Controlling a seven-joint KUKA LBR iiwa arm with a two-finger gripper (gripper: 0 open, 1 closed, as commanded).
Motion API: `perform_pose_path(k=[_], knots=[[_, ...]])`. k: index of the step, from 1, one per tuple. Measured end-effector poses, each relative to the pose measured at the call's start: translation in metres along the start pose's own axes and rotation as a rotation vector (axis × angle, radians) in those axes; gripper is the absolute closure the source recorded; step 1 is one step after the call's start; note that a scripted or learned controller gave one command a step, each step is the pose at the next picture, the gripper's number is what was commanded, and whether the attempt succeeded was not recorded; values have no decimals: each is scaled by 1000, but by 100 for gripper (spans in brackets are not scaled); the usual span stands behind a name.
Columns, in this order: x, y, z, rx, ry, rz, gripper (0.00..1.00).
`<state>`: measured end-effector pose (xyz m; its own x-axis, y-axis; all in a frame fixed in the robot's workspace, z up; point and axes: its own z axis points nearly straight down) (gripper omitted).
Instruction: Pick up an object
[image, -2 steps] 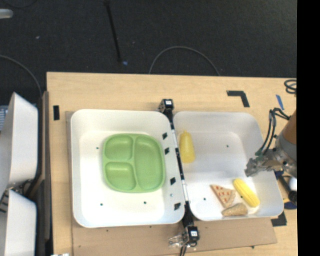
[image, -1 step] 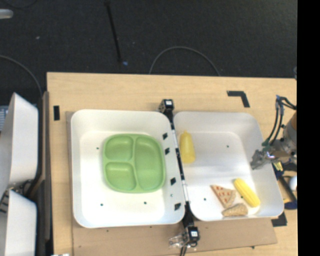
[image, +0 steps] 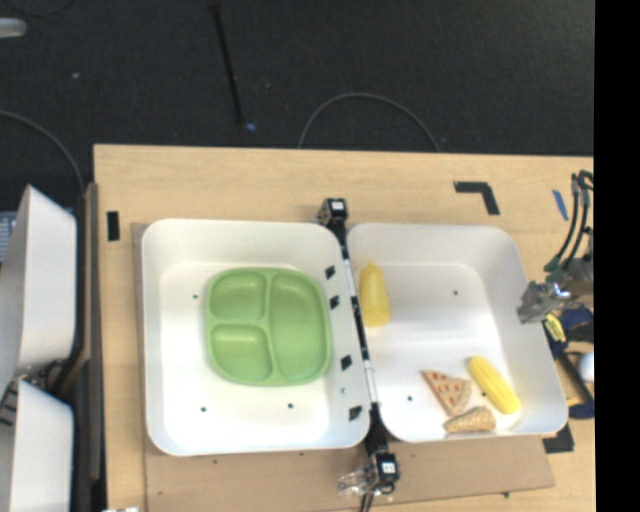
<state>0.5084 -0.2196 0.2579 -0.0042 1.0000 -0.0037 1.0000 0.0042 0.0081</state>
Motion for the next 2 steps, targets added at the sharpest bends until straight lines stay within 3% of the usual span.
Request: perform_pose_path(k=[2], knots=[[112,-1,1,6,5,-4,100]])
